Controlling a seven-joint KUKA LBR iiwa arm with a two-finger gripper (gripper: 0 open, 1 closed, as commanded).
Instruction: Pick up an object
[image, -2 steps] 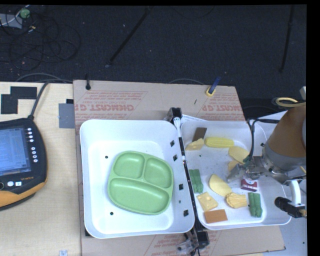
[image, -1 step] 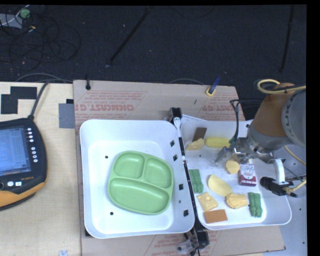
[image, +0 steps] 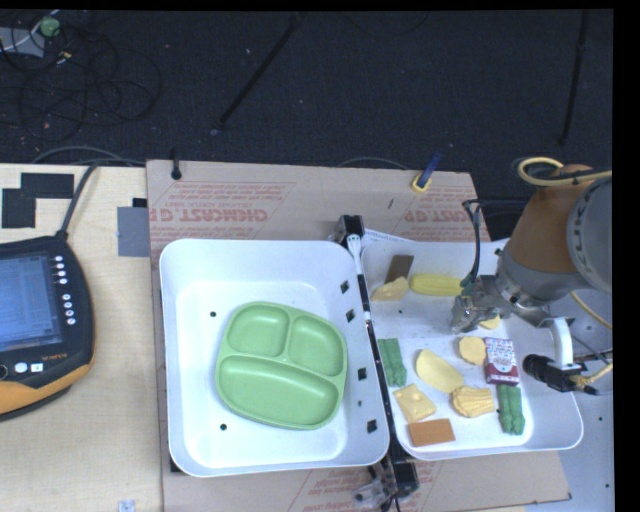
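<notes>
Things around the bins on my bench

On the left I saw the teach pendant (image: 38, 315) lying on the wooden table (image: 110, 420). A green divided plate (image: 283, 364) lay in the left bin (image: 190, 300). Cardboard (image: 300, 205) was under both bins, a blue-yellow clip (image: 427, 173) sat at its far edge, and cables (image: 70, 70) lay on the dark floor.

Two white bins side by side. Left bin (image: 190, 300) carrying a green divided plate (image: 283, 365). Right bin (image: 560, 432) crowded with toy food: yellow banana (image: 436, 285), green pod (image: 391, 361), cheese wedge (image: 414, 403), orange slab (image: 431, 432), red packet (image: 501, 360). Gripper (image: 468, 312) low over the right bin, just beside the banana. Teach pendant (image: 38, 320) far left on the bench.
</notes>
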